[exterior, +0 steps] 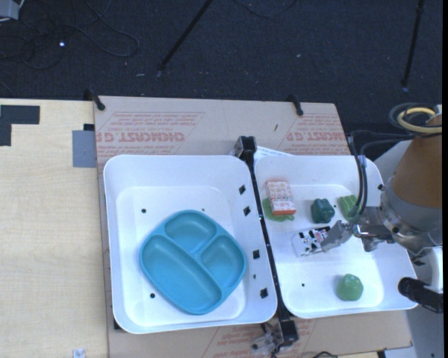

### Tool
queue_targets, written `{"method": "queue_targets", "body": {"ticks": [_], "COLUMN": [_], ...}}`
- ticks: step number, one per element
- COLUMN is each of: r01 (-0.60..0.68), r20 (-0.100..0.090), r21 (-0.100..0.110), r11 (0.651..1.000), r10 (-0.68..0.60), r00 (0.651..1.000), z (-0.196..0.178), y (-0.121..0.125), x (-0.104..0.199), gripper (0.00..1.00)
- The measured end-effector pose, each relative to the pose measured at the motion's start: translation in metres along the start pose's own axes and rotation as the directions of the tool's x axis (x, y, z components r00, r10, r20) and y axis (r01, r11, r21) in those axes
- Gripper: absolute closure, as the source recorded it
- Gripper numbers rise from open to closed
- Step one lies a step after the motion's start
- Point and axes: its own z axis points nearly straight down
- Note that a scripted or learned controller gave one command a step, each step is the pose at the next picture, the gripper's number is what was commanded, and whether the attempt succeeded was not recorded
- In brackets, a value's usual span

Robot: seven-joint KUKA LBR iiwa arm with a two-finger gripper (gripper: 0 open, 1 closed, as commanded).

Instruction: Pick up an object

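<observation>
A small black-and-white thing point(310, 240) is seen in the right bin point(299, 297), at 9 o'clock from the tool point(334, 239), touching it. It looks light and stiff, best taken by its sides. The tool's state cannot be told.

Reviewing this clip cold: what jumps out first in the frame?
The big blue divided plate in the left bin draws the eye first. In the right bin, small things lie scattered: an orange-and-white packet, a dark green piece and a green lump. The gripper is low over a black-and-white item.
</observation>
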Motion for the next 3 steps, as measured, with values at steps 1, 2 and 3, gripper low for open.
{"method": "queue_targets", "body": {"ticks": [1, 2, 3], "r01": [0.003, 0.003, 0.003], "r20": [0.002, 0.001, 0.001], "r21": [-0.011, -0.009, -0.008], "r11": [1.000, 1.000, 1.000], "r10": [-0.003, -0.003, -0.003], "r00": [1.000, 1.000, 1.000], "z": [-0.005, 0.038, 0.083], "y": [0.002, 0.007, 0.000], "x": [0.000, 0.003, 0.004], "gripper": [0.00, 0.00, 0.00]}}
